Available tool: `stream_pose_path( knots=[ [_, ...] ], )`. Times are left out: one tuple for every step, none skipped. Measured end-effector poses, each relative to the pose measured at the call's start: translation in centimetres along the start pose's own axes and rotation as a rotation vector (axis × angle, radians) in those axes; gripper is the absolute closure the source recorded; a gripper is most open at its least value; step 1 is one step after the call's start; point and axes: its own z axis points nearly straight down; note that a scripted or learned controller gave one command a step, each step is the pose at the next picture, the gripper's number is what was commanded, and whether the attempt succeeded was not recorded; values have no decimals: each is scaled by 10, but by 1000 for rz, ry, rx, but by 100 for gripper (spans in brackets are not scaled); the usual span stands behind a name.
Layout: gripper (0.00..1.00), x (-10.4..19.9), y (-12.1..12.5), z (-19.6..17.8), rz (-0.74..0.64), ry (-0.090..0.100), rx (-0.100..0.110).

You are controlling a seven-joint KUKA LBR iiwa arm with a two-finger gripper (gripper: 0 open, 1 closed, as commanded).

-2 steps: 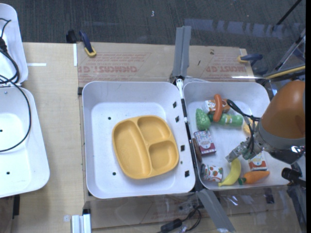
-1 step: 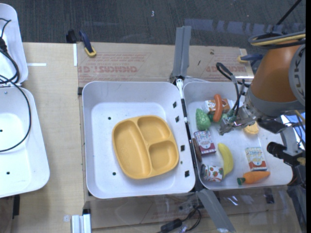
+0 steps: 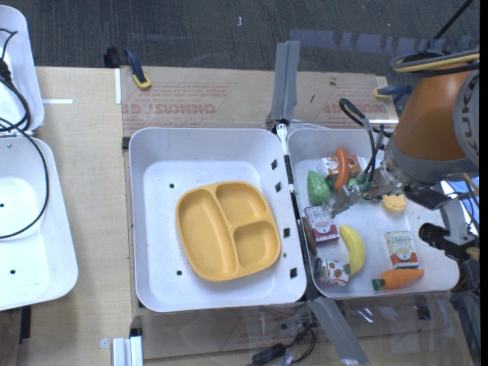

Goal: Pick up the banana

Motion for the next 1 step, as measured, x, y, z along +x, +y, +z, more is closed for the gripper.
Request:
stream_pose_path(
  knots=[
    [0, -12, -56, 91, -66, 1, 0]
  ],
)
